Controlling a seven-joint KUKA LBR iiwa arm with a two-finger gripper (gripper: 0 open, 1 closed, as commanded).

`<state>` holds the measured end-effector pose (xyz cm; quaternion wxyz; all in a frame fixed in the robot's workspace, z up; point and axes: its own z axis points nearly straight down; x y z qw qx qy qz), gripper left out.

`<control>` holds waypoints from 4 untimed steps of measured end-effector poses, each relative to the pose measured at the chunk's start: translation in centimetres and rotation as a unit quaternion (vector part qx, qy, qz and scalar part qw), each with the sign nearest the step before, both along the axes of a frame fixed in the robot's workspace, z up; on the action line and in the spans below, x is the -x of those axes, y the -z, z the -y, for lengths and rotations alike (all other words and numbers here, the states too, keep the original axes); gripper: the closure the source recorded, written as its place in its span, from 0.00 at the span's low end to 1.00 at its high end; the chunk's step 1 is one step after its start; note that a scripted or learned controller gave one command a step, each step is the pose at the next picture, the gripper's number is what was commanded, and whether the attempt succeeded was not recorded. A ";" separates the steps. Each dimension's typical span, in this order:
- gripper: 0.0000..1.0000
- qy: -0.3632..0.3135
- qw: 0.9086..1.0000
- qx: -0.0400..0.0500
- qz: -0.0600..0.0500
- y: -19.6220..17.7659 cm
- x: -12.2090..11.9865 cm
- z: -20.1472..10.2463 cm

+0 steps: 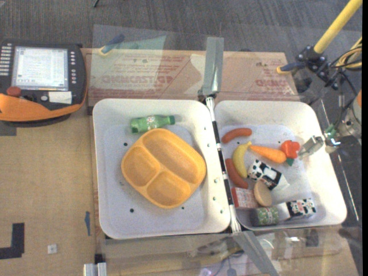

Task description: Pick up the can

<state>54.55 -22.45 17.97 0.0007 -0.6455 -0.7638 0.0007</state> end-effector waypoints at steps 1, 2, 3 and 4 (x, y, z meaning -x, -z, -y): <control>0.00 0.024 1.000 -0.006 0.003 8.5 0.7 -1.2; 0.00 0.039 0.999 -0.007 0.005 9.1 -6.1 -1.4; 0.00 0.007 1.000 -0.012 -0.011 9.2 -11.9 -1.5; 0.00 0.048 0.999 -0.005 0.000 7.4 -6.2 -1.0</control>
